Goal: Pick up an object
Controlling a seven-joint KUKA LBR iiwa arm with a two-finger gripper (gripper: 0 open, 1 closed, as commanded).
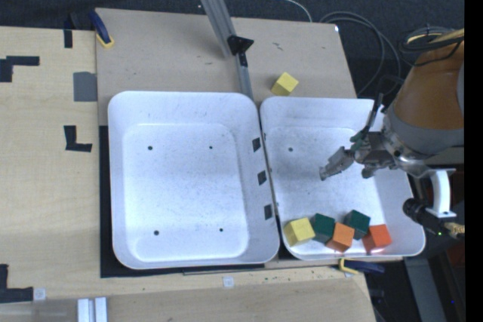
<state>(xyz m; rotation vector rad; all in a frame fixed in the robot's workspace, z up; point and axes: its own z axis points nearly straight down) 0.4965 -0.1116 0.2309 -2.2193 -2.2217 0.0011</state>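
Several small blocks lie along the front edge of the right bin [317, 117]: a yellow block [299, 229], a dark green block [323, 225], an orange block [342, 236], a second green block [358, 221] and a red-orange block [376, 237]. My gripper [347, 170] hovers over the middle right of that bin, above and behind the blocks. It is open, with one finger [330, 165] splayed left, and nothing sits between the fingers.
The left bin [121, 162] stands beside the right one. Another yellow block [285, 84] rests on the bench behind the bins. A grey rod [215, 0] slants in from the top. Cables [362, 26] run at the back right.
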